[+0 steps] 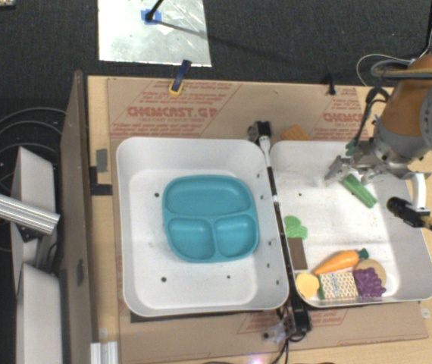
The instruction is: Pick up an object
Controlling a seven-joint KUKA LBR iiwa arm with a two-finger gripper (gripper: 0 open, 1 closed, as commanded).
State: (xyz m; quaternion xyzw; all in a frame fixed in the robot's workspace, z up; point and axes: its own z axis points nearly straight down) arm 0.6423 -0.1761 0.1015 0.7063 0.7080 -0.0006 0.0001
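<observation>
Green stick (361, 193) — smooth, slim, plastic-looking — lies slantwise in the right bin (330, 226), just under my pincer (350, 169). Metal fingers spread, gripping nothing. Glossy orange carrot (339, 261) and knobbly purple grapes (368, 281) sit well apart — near the front rim.

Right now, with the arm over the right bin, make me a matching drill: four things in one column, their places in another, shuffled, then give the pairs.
Things
1. blue tray
2. carrot
3. grapes
4. green stick

Places
A. near the gripper, upper part of the right bin
B. middle of the left bin
C. bottom right of the right bin, below the carrot's leafy end
D. lower part of the right bin, lying slantwise above the yellow items

Pairs: 1-B, 2-D, 3-C, 4-A
</observation>
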